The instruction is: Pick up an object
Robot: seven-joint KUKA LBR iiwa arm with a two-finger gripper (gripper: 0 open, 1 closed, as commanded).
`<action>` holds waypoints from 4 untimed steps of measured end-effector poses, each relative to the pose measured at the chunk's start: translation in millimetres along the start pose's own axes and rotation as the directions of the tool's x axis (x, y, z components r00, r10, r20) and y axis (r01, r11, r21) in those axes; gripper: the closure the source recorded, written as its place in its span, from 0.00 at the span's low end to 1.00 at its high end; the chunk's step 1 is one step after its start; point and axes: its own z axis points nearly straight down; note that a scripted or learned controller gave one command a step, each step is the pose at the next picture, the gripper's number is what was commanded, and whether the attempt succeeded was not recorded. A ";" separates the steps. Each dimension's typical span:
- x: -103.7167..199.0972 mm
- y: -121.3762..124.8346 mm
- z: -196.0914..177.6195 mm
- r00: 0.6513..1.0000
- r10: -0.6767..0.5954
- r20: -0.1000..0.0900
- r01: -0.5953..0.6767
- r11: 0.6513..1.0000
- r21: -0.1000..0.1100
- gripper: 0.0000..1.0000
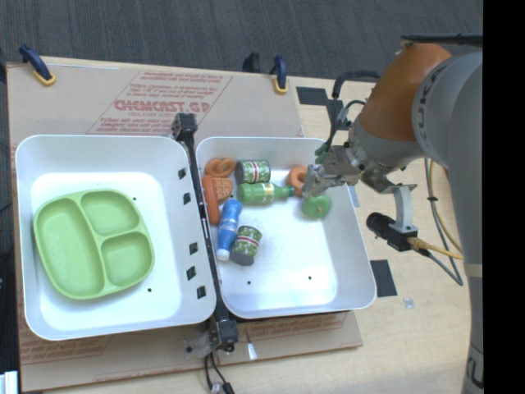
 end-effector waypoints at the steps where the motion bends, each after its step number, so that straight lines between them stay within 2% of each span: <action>1: -39.6 45.8 -5.7 1.000 -0.001 -0.001 0.001 1.000 0.002 1.00; 2: -39.2 45.8 -5.6 1.000 -0.001 -0.001 0.001 1.000 0.003 0.00; 3: -38.8 -8.4 110.3 1.000 -0.002 -0.003 0.002 1.000 0.007 0.00; 4: -38.6 -77.1 116.1 1.000 -0.002 -0.003 0.002 1.000 0.006 0.00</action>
